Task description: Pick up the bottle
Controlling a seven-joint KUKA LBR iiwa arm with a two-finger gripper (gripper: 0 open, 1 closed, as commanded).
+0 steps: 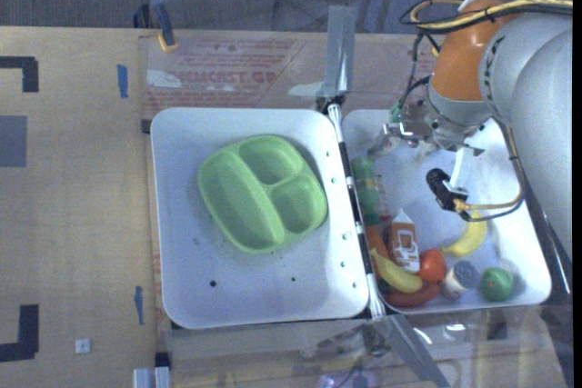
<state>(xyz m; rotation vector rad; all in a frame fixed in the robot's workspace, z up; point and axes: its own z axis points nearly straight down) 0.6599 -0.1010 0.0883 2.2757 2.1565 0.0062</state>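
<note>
At the near edge of the right bin (532, 282) you've got the clutter: a green lime (496, 283), a small grey-capped jar (460, 275), a red tomato-like piece (432, 265) and a yellow banana (396, 272) lying over a red item along the front wall. The bottle (404, 240), white with an orange-red label, sits just behind that pile, cap pointing away from you, touching the banana and close to the divider between the bins. A second banana (469, 237) lies to its right. Further back along the divider you see a green bottle-like item (366, 180). Left bin (182, 268) carries a green three-compartment plate (262, 192), roughly centred. Beyond the bottle, the gripper (420, 130) hangs over the far part of the right bin, well apart from the bottle, nothing between the fingers as far as you can see; can't tell whether they're wide or narrow. Cardboard sheet (227, 73) lies on the surface (73, 195) behind the bins.
</note>
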